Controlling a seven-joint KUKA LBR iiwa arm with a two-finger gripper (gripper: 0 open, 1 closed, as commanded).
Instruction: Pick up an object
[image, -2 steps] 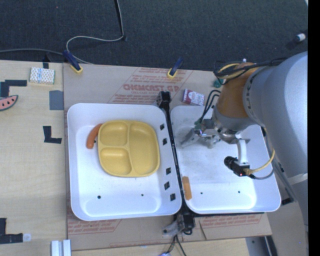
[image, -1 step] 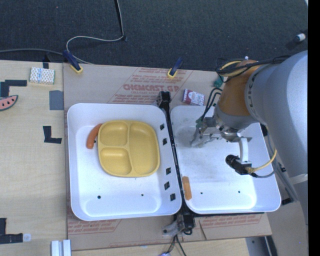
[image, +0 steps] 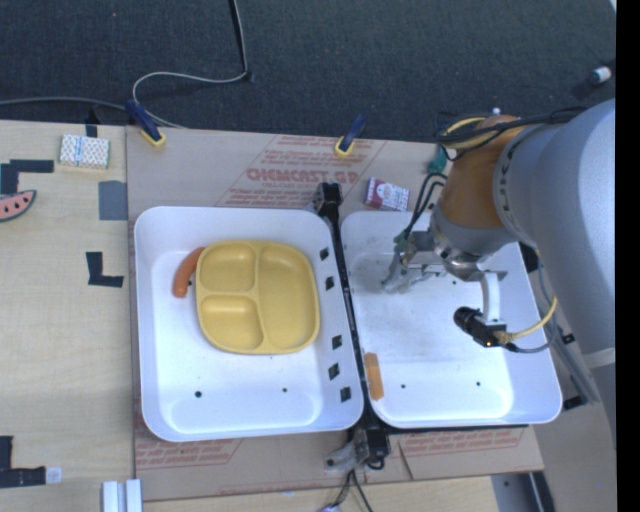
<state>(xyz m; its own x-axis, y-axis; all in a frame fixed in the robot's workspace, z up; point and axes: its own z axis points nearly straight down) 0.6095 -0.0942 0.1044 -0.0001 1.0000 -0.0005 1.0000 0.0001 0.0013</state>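
The left bin (image: 160, 400) holds a yellow divided plate (image: 258, 297). An orange sausage-shaped piece (image: 184, 272) lies against the plate's left edge. A small orange piece (image: 373, 375) rests at the lower left wall of the right bin (image: 450, 400). My gripper (image: 400, 276) is low over the upper left part of the right bin, pointing left, with bare white floor under it. It is well above and to the right of the small orange piece.
The grey arm covers the right bin's upper right corner. A small red and white packet (image: 385, 194) lies on the cardboard behind the right bin. Clamps (image: 350, 140) hold the cardboard's far edge. A black divider (image: 340, 300) runs between the bins.
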